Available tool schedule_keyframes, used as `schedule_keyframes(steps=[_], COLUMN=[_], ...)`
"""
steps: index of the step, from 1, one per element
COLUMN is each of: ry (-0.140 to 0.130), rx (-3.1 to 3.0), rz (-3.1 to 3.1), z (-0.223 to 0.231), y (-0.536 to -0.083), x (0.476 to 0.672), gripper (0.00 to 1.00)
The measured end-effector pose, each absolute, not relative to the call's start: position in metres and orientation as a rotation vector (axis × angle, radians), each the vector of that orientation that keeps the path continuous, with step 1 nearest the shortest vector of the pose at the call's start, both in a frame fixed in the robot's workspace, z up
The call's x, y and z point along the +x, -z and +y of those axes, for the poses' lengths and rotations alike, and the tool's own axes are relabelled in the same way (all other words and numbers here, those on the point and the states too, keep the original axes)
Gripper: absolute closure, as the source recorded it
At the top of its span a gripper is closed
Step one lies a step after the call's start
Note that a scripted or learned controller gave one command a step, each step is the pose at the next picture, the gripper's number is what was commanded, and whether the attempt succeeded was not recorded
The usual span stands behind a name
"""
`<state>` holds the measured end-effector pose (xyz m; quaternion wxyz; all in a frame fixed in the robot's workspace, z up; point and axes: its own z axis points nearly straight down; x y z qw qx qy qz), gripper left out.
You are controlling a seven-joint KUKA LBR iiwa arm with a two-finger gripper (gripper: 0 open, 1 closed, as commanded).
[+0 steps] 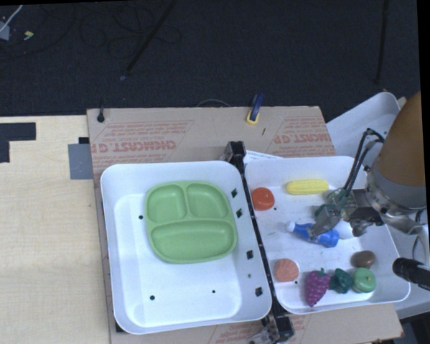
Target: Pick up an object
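Near the right bin's (377, 170) middle lies a blue-and-white toy (313, 233) — directly under the gripper (323, 224), touching or nearly so. Whether its fingers are spread or hold anything I cannot tell. Best to centre on the toy's blue body — squarely, before closing.

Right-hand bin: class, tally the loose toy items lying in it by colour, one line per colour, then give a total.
Orange: 2, tomato, peach
Yellow: 1, corn
Blue: 1, bottle
Brown: 1, nut
Purple: 1, grapes
Green: 2, leaf, apple
Total: 8
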<state>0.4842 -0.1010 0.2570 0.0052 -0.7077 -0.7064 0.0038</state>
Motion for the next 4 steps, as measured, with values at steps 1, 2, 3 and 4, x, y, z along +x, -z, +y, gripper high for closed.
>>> schedule_keyframes(steps=[1,2,3,4], ry=[-0.001,-0.008,-0.006,-0.006], rx=[-2.221,-2.215,-2.217,-2.215], rz=[-2.221,-2.216,-2.217,-2.217], z=[-0.101,-0.096,-0.103,-0.097], y=[-0.262,-0.198,-0.150,-0.087], x=[0.486,0.484,0.487,0.482], gripper=[0.00,0.00,0.00,0.00])
